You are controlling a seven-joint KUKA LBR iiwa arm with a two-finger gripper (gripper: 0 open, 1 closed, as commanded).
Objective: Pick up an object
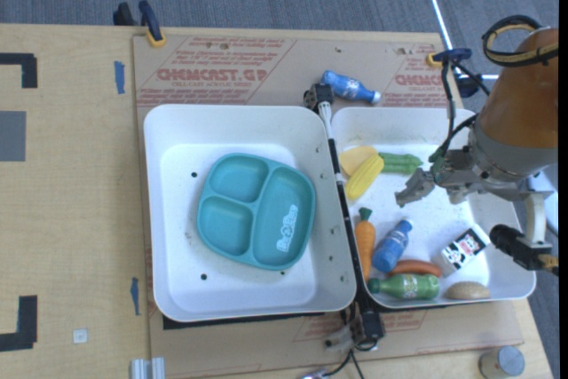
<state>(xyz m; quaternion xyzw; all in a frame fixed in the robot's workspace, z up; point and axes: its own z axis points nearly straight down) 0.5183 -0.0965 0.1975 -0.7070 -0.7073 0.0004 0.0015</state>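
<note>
My gripper (424, 176) hangs over the middle of the right bin (506, 284), open, with nothing between its fingers. To its left lie a yellow corn cob (363, 170) and a green pepper (399, 162). Below it are an orange carrot (365, 235), a blue bottle (390, 246), a red-orange sausage (417, 266) and a green bottle (406, 286). A black-and-white box (462, 248) and a tan lump (467, 289) lie at the bin's lower right, under the wrist.
The left bin (169, 191) holds a teal divided plate (256, 210). A blue bottle (348, 88) lies on the cardboard behind the bins. Clamps and a cable (454, 75) stand at the right bin's far edge. The orange-banded arm (528, 102) covers that bin's right side.
</note>
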